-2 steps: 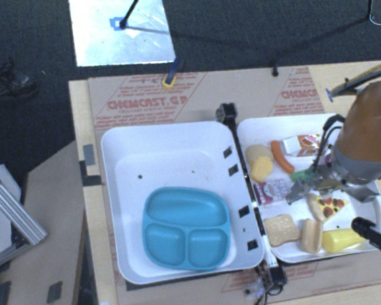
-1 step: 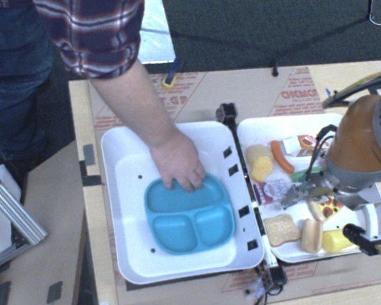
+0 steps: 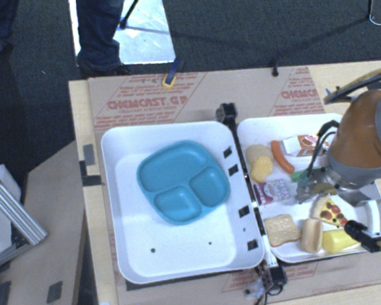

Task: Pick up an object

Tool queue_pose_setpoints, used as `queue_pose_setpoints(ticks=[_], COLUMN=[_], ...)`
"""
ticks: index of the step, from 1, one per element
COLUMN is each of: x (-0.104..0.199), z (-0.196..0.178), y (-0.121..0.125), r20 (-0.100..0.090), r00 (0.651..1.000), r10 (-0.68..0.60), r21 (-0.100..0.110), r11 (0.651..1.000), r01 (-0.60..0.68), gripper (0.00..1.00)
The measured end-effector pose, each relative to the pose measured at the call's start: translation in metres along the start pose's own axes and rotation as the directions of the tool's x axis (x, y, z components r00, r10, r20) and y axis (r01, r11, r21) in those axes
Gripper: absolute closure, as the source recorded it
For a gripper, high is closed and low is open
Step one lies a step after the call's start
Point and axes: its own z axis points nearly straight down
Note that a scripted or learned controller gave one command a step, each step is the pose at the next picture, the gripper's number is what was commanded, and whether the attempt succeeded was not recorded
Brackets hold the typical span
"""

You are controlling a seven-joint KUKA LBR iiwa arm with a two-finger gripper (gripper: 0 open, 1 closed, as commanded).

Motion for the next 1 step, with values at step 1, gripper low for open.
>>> queue_pose_setpoints(ticks=[1], x=[0.0001], z=[-0.0461], y=[-0.005], r20=[-0.005], r00=[1.0], r10=[-0.004], r21=[0.012], r11=[1.0], r01=[0.004], gripper=[1.0])
